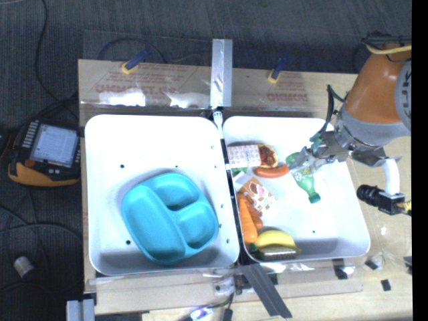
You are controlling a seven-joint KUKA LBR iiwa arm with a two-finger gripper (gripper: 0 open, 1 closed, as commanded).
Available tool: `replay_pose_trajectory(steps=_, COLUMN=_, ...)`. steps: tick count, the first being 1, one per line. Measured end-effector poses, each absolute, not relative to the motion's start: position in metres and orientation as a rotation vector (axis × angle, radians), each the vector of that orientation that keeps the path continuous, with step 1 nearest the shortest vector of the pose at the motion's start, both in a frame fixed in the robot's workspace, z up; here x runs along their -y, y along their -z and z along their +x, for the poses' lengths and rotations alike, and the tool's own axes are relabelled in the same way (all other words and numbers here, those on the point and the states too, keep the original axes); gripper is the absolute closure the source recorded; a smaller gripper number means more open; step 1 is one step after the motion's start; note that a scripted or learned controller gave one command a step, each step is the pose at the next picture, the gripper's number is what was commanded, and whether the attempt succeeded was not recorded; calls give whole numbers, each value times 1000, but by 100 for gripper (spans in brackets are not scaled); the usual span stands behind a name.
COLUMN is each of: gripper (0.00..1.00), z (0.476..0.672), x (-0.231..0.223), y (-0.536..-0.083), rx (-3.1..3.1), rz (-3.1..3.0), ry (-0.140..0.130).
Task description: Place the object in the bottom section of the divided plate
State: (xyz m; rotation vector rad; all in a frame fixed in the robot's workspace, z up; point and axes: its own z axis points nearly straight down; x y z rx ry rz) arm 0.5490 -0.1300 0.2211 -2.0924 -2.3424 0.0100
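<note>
Hovering my gripper (309,158) over the right bin (348,236), by the green bottle (309,186); fingers' state I cannot tell. I'd grip its body squarely before carrying toward the blue divided plate (170,215).

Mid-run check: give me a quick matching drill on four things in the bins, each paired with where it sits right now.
Things:
1. blue divided plate
2. banana
3. green bottle
4. carrot

Places:
A. right bin, near front corner beside the divider
B. left bin, toward its front
C. right bin, along the divider, just behind the banana
D. right bin, middle, just below the gripper

Pairs: 1-B, 2-A, 3-D, 4-C
</note>
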Motion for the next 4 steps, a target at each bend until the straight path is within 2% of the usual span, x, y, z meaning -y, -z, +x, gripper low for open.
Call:
replay_pose_trajectory(steps=1, gripper=100, z=574, x=45, y=-180, rx=2213, rz=-2222, ry=-7)
replay_pose_trajectory(steps=2, gripper=100, z=574, x=44, y=-186, rx=2211, rz=-2216, ry=-13)
replay_pose_trajectory(steps=3, gripper=100, z=577, x=94, y=-215, rx=1873, rz=-2521, ry=-12)
replay_pose_trajectory(steps=4, gripper=100, z=574, x=-2, y=-206, rx=1608, rz=-2696, ry=-11)
